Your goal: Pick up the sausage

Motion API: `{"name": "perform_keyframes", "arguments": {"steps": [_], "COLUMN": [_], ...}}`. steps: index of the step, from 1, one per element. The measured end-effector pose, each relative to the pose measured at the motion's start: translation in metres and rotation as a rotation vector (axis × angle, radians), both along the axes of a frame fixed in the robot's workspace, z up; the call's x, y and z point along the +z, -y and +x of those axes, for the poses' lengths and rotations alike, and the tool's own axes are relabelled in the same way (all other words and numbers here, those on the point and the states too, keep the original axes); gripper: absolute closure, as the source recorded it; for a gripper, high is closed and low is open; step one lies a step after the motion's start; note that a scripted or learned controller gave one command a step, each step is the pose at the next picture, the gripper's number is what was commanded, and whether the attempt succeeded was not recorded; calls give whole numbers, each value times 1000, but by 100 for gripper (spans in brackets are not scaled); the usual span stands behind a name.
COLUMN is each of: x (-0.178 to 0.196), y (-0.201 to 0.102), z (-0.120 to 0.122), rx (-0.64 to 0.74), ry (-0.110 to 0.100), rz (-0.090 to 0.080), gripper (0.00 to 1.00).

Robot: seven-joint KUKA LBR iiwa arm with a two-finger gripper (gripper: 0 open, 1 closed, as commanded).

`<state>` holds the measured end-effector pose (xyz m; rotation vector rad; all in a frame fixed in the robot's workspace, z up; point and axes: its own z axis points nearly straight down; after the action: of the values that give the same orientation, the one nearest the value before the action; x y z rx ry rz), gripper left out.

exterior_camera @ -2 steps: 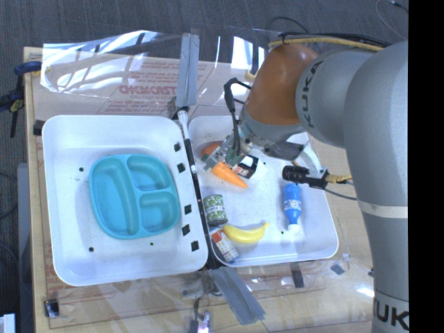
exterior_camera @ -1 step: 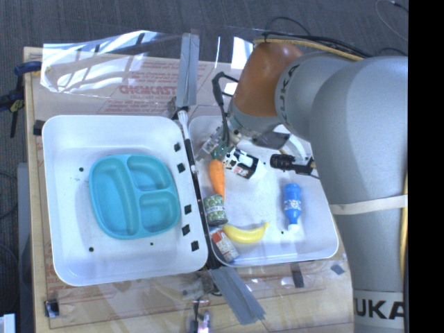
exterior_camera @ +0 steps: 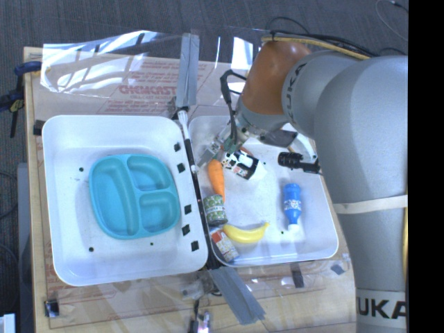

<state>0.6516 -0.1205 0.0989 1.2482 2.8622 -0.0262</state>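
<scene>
A short reddish-brown piece that looks like the sausage [exterior_camera: 223, 245] lies in the front left corner of the right bin [exterior_camera: 316, 245], tucked against the wall just left of the banana. My gripper [exterior_camera: 234, 157] is low over the back left part of that bin, right beside the top end of an orange carrot [exterior_camera: 216, 177]. It is well behind the sausage, with the carrot and a small jar between them. The arm's orange band and grey body hide the bin's back right part.
A green-labelled jar [exterior_camera: 215, 210], a yellow banana [exterior_camera: 244, 232] and a blue bottle [exterior_camera: 292, 205] lie in the right bin. The left bin [exterior_camera: 62, 151] holds a blue divided plate [exterior_camera: 135, 195]. A black-clipped divider [exterior_camera: 187, 186] separates the bins.
</scene>
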Motion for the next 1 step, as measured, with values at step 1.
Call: {"name": "perform_keyframes", "arguments": {"steps": [1], "x": [31], "y": [91], "z": [-31], "rx": [145], "ry": [-9], "rz": [20], "gripper": [0]}}
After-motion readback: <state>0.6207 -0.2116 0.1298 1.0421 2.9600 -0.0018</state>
